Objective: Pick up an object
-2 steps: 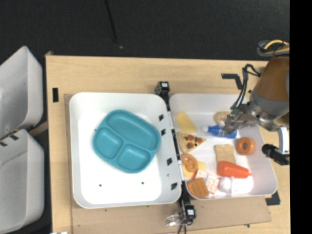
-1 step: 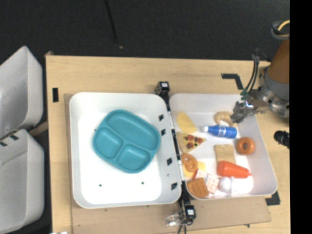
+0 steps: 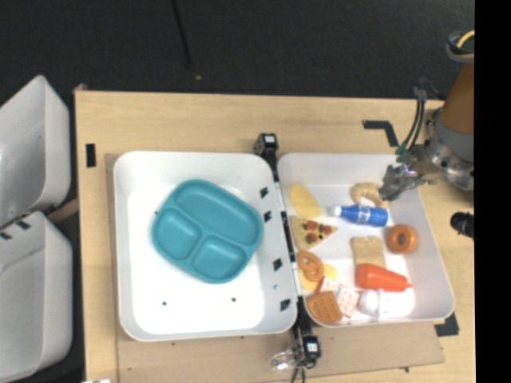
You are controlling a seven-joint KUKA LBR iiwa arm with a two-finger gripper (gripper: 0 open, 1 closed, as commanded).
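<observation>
Light: even, from overhead, bright on the white bins (image 3: pixel 128 309)
Shadows: faint
Focus: soft, slightly blurred
Surroundings: dark
</observation>
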